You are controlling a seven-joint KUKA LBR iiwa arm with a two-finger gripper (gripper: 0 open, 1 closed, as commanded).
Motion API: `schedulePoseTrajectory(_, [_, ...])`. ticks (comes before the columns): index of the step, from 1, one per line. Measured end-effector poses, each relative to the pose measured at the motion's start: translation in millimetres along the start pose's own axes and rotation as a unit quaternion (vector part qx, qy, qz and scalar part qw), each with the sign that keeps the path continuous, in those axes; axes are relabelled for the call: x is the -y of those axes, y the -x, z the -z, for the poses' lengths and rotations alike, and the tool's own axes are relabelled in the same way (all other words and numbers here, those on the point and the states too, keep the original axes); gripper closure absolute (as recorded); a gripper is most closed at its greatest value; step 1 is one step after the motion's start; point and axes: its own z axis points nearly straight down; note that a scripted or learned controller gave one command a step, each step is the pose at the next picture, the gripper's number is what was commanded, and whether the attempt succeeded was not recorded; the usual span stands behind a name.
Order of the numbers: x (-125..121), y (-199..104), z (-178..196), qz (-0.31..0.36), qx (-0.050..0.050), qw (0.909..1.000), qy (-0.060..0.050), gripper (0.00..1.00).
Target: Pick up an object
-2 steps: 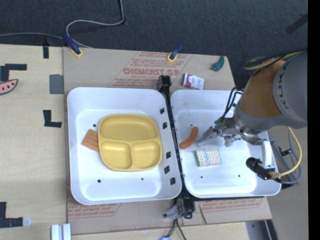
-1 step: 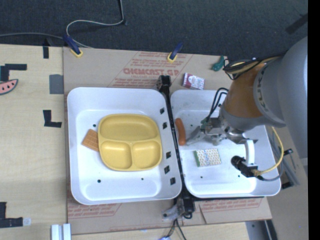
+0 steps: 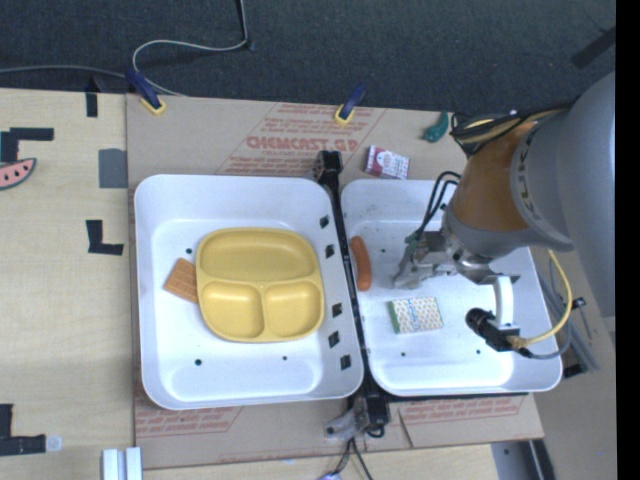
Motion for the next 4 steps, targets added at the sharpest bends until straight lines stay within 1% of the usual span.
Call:
schedulePoseTrajectory(1, [0, 0, 0, 0.0, 0.0, 1.0, 0.0, 0.0])
schedulePoseTrajectory(2, [8, -7, -9, -0.001, 0.002, 1.0, 0.002, 0.0])
schedulePoseTrajectory(3, [2, -8, -10, -0.001, 0.001, 1.0, -0.001, 0.0])
schedulePoseTrajectory(4, [-76, -7, -10, 0.0, 0.002, 1.0, 0.0, 0.0])
